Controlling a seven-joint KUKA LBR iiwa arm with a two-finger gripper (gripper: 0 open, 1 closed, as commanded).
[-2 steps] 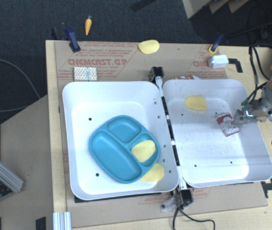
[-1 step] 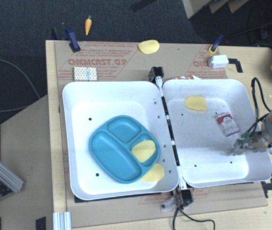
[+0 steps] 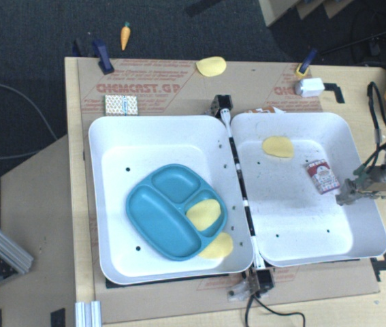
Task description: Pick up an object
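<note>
At the near side of the left bin (image 3: 111,182), a blue divided tray (image 3: 172,210) is seen lying flat, with one yellow piece (image 3: 204,214) held in its right compartment and a second yellow piece (image 3: 217,246) lying just beside the tray's near corner on the bin floor. At the right rim of the right bin (image 3: 301,247), the end effector (image 3: 356,188) is seen low over the edge; whether it is spread or pressed together cannot be told, and nothing is seen between its tips. A small red-and-white packet (image 3: 322,176) lies just beside it on the bin floor. Farther back in the same bin, a yellow chip (image 3: 278,146) is found. Beyond the bins, on the surface (image 3: 152,84), another yellow piece (image 3: 211,66) and a small patterned packet (image 3: 121,104) are placed.
</note>
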